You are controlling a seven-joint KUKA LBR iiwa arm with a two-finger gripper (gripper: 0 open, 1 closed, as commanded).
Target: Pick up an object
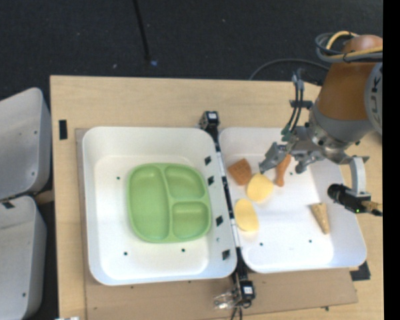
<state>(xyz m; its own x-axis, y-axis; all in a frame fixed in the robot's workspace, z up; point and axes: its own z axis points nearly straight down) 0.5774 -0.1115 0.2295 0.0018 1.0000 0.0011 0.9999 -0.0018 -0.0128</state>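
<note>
Carrot (281,171), small orange stick, tilted, apparently pinched between fingers of hand (284,157), right bin (343,245).

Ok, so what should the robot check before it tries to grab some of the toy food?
1. Gripper is over the right white bin, where the pieces lie: ok.
2. Thin orange carrot-like stick sits just under the gripper: ok.
3. Something is held between the fingers already: cannot tell.
4. Round pale yellow piece lies close beside the stick and may get bumped: not ok.
5. Brown toast-like slice, yellow oval piece and tan wedge lie apart from the stick: ok.
6. Green divided plate in the left white bin is out of the way: ok.
</note>
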